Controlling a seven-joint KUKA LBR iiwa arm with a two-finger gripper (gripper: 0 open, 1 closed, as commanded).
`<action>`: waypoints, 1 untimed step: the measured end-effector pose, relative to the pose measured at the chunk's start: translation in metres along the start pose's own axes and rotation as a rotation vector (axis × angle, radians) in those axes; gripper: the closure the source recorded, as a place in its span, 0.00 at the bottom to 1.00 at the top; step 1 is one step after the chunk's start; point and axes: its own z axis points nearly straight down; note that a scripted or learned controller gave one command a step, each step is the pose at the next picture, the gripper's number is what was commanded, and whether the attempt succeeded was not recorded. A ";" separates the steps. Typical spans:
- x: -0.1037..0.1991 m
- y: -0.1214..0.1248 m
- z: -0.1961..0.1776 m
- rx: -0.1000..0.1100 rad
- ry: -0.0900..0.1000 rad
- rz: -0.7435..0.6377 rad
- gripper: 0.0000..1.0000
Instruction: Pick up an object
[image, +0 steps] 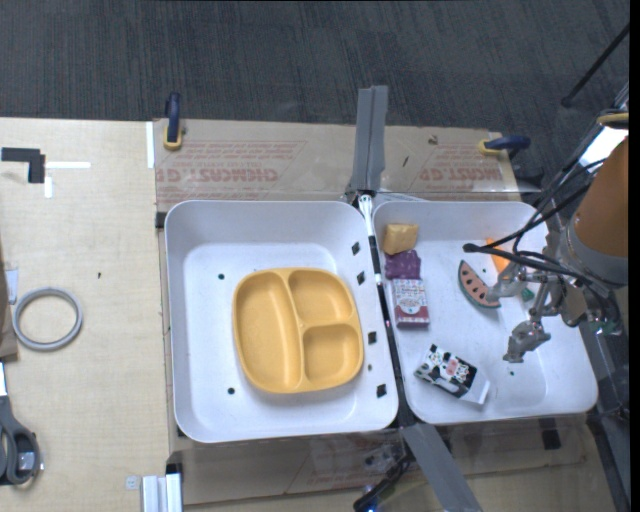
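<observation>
The right bin (560, 395) holds several small objects. Along its left wall lie a yellow wedge (401, 237), a purple piece (403, 265) and a pink-red box (411, 303). A black and white packet (451, 372) lies near the front. A watermelon slice toy (476, 283) sits mid-bin, with a small orange piece (498, 263) behind it. My gripper (510, 318) hangs over the right half of this bin, just right of the watermelon slice. It is open with nothing between its fingers.
The left bin (200, 400) holds a yellow divided plate (297, 329). On the bench to the left lie a grey ring (43, 318) and scissors (15, 450). Black cables (520, 240) trail from the arm over the right bin's back corner.
</observation>
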 end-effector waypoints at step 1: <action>-0.076 -0.045 0.055 0.000 -0.001 0.111 0.00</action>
